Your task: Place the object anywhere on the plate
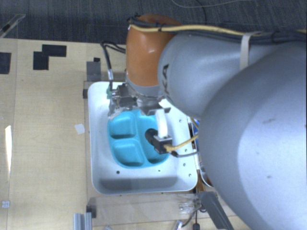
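The grey arm's hand hangs over the blue compartmented plastic plate in the shallow white bin on the counter. The object is perhaps beneath it (hidden), so lower gently over a compartment.

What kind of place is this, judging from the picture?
Probably a robotics lab or test bench: a grey arm reaches over a white bin holding a blue divided plate, on a wooden bench, with loose cable on dark carpet.

No readable text, label, brand, number or sign appears on anything here.
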